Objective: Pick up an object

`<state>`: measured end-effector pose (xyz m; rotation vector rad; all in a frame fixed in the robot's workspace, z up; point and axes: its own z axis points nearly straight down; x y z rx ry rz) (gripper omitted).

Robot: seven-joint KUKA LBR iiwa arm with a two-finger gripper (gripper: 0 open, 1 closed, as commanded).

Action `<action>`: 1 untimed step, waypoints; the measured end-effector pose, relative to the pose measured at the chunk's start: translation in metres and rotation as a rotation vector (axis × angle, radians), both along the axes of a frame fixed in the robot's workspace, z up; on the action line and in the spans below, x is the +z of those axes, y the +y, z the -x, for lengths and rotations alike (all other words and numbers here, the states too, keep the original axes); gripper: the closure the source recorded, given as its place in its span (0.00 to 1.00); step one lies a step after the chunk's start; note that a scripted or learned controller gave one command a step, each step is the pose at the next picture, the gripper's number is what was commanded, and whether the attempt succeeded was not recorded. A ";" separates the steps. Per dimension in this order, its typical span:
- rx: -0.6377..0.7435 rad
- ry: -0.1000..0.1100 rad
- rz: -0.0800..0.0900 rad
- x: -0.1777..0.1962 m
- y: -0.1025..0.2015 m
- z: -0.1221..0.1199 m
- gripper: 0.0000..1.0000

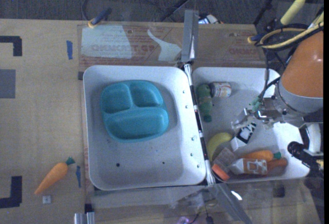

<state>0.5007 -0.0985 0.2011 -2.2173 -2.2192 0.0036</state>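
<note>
Closest to me, on the bare table (36, 115) at the left, I see a toy carrot (53, 176) lying on its side, well away from both bins.

Next come the two white bins. In the right bin (241, 78), along its near edge, a small bottle with an orange cap (247, 166) lies on its side. Just behind it lies another carrot (266, 155), touching the bottle. A yellow-green round fruit (218, 142) sits to the left of them, close to the wall between the bins. A little black and white thing (245, 133) lies just beside the fruit; I cannot tell what it is.

The left bin (139, 166) holds a blue tray with three sections (134, 110). The tray sits toward the far side of that bin.

The arm (304, 71) comes in from the right, grey with a big orange part. Its pincer (259, 112) hangs over the middle of the right bin, just above the black and white thing. The picture is too blurry there, so I cannot tell what state the pincer is in.

Farther back in the right bin, a green bottle (205, 102) lies near the wall between the bins. A small jar with a white label (221, 89) lies beside its far end.

Behind the bins I see a flat sheet of brown cardboard (128, 45).
</note>
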 end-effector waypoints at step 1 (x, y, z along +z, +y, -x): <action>0.080 -0.006 0.001 -0.100 -0.079 -0.029 0.00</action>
